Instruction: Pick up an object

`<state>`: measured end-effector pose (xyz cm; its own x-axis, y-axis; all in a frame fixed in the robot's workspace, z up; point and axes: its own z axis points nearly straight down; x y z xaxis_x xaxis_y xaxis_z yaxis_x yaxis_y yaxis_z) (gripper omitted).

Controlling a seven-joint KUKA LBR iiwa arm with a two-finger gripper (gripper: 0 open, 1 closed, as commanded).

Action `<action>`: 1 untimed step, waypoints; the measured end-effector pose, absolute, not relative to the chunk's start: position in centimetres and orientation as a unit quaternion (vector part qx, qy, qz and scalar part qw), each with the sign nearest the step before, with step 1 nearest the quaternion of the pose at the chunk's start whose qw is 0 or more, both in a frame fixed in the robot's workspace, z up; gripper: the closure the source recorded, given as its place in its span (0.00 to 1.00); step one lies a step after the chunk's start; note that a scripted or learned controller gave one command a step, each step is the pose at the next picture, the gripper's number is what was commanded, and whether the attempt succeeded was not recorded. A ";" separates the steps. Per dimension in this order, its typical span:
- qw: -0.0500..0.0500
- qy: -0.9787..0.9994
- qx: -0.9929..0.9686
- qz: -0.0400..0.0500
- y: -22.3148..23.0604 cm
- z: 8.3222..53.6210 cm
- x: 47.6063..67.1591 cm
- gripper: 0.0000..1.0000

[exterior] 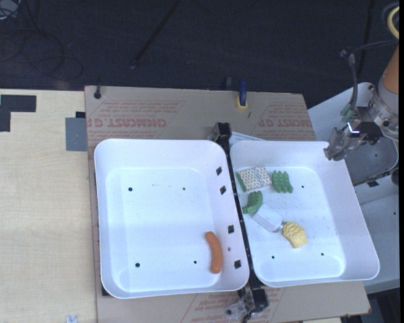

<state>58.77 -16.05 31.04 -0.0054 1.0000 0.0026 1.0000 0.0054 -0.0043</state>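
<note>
Gripper [338, 148] is hovering just outside the right bin's [363, 247] upper-right rim; claw state cannot be told. The right bin is holding a checkered block [254, 177], two green pieces [281, 182] [252, 202], a white piece [268, 219] and a yellow piece [294, 234], clustered left, leaving open floor rightward. An orange sausage [215, 252] is lying in the left bin [111, 207]. The cardboard [155, 113] print is reading inverted, illegible.

Red print on the cardboard sheet [155, 116] under the bins appears upside down, too blurred to read.
</note>
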 end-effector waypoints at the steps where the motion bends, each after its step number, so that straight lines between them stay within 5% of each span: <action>1: 0.004 -0.708 -0.706 0.002 -11.7 28.0 55.2 1.00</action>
<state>55.21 -11.67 27.97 -0.0026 1.0000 0.0034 1.0000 0.0026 -0.0081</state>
